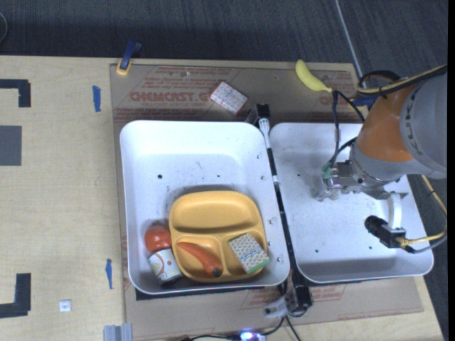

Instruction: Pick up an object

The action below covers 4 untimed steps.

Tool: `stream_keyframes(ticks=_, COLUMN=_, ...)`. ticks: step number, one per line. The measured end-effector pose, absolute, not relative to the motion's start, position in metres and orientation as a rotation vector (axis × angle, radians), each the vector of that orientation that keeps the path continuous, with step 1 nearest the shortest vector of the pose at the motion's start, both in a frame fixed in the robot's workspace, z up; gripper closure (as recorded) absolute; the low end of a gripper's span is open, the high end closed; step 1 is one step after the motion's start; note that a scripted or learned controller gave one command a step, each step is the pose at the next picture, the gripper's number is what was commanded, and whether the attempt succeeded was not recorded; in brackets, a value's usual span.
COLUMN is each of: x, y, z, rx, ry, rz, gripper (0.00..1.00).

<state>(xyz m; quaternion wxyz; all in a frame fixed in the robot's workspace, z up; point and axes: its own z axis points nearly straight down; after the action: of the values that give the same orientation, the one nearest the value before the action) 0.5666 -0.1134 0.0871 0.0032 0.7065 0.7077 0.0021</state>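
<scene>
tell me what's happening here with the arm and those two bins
A grey KUKA arm with an orange band reaches in from the right, its gripper low over the right white bin. The pickable things all sit in the left white bin: a yellow divided plastic tray holding an orange carrot-shaped toy and a small patterned block, plus a small red-topped container beside the tray. Nothing looks picked up yet.

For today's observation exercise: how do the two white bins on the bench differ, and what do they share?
The left bin holds a yellow divided tray and other small items; the right bin has the arm's pincer over it. The left bin's floor looks scuffed near its middle; the right bin's is lightly speckled. Both are shallow, white, and sit side by side.
</scene>
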Motion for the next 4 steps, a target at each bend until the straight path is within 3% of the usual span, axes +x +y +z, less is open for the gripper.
stream_keyframes(ticks=1, x=0.608, y=-0.179, z=0.091, rx=2.219, ry=2.220, rz=0.001, gripper=1.00)
stream_keyframes(ticks=2, x=0.608, y=-0.153, z=0.198, rx=2.216, ry=2.221, rz=0.003, gripper=1.00)
stream_keyframes(ticks=3, x=0.548, y=-0.121, z=0.247, rx=2.220, ry=2.225, rz=0.000, gripper=1.00)
stream_keyframes(ticks=4, x=0.519, y=-0.058, z=0.246, rx=2.221, ry=2.225, rz=0.000, gripper=1.00)
